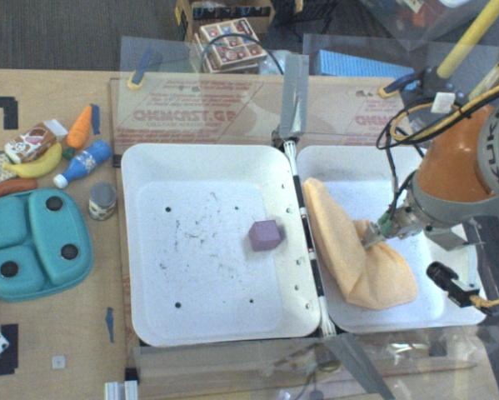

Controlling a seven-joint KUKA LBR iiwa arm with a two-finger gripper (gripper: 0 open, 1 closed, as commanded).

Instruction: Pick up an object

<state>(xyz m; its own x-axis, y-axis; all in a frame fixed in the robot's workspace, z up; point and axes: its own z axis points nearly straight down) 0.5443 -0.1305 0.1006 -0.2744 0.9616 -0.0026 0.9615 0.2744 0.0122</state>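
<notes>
A small purple cube [265,235] lies alone in the left bin [149,173], towards its right side. A crumpled yellow-orange cloth [349,248] stretches along the left part of the right bin [361,186]. My gripper [374,238] reaches in from the right under the orange wrist band and its tip presses into the middle of the cloth. Fabric hides the fingertips, so I cannot make out how they stand.
Left of the bins, on the wooden bench, lie a teal moulded tray [32,244], a small grey can [102,200], a blue bottle [84,163], a banana [32,165] and a toy carrot [81,127]. Black cables [399,123] loop above the right bin.
</notes>
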